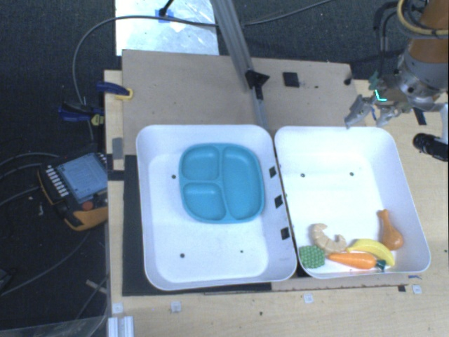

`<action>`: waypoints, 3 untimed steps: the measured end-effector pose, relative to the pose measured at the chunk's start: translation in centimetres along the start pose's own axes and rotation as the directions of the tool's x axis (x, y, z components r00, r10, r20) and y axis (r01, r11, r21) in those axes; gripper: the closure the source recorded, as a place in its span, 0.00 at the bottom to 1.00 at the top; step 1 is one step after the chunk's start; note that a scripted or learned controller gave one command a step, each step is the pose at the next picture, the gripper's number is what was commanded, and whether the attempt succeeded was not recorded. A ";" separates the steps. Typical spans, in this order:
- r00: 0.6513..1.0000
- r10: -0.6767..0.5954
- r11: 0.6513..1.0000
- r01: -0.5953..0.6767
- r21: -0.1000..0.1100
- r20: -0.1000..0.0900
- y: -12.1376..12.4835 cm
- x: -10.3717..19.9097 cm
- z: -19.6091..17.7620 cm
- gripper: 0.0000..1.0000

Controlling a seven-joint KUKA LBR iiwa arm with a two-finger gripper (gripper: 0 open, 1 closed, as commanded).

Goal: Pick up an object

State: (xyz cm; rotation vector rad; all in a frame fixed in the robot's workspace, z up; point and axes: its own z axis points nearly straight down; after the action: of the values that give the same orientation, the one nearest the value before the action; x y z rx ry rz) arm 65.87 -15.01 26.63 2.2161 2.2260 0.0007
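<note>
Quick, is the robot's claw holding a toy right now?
Gripper: open, holding nothing, up above the far edge of the right bin. The toy food lies in the bin's near corner.

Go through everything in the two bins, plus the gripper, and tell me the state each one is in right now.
gripper: open, nothing between its fingers, above the right bin's far rim
blue divided plate: flat in the left bin, nothing on it
banana: lying in the right bin, near corner
carrot: lying against the banana
drumstick: lying by the right wall
green piece: lying at the near left corner
tan piece: lying beside the green piece
</note>
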 end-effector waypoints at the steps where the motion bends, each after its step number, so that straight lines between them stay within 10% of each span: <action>1: 1.000 0.000 1.000 0.000 -0.001 0.000 0.0 0.0 -0.1 0.00; 3: 1.000 0.004 1.000 -0.004 0.004 0.000 -0.1 -0.7 12.2 0.00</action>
State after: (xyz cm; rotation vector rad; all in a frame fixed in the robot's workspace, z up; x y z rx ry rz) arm 65.82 -15.76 14.40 2.2222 2.2235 -0.0039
